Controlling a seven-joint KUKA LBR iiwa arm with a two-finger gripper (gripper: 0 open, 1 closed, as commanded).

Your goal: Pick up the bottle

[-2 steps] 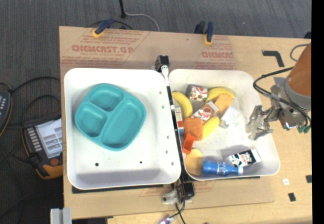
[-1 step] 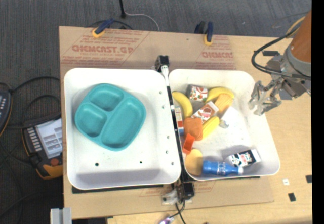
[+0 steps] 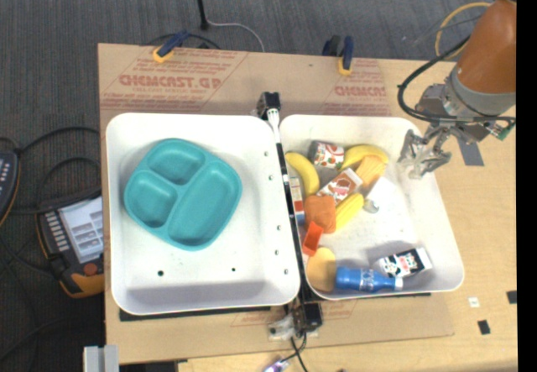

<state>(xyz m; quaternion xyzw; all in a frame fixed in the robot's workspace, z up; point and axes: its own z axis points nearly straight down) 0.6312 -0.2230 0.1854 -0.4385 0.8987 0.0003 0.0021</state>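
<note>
Over the far right corner of the right bin [image 3: 436,219], your pincer [image 3: 422,162] hangs with its fingers slightly spread and nothing between them. The blue bottle [image 3: 362,280] lies on its side well apart from it, against the bin's near wall, between a yellow-orange piece [image 3: 320,264] and a small black-and-white carton [image 3: 404,264].

Red print on the brown board [image 3: 172,82] covering the desk reads roughly "CHEMCAST GP", upside down, at far left. A second red print at far right [image 3: 357,91] is partly cut off, unreadable. Carton labels in the right bin [image 3: 436,227] too small to read.
</note>
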